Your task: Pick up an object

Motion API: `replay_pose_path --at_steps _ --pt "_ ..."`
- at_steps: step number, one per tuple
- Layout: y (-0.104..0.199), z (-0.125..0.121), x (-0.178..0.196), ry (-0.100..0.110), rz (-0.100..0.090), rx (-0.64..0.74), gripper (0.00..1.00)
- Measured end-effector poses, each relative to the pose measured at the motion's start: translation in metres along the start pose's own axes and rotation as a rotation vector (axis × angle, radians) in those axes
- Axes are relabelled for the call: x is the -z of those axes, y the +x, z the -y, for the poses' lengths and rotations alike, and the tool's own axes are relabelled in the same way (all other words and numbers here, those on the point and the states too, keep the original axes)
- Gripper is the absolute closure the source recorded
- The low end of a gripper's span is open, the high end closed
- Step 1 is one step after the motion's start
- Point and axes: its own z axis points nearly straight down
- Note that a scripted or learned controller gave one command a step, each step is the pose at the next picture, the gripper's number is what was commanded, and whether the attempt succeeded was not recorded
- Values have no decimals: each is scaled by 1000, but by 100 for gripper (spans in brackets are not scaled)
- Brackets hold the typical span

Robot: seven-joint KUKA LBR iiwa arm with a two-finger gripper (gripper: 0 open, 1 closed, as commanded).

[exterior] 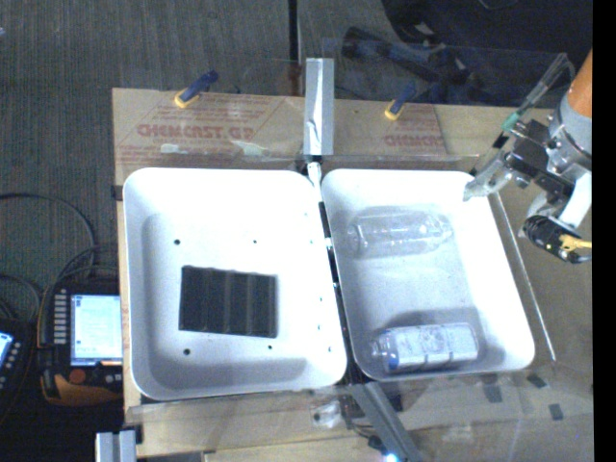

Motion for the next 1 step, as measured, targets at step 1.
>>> replay_pose_path --at_steps 1 --pt "-11 8 55 0 0 -209 0"
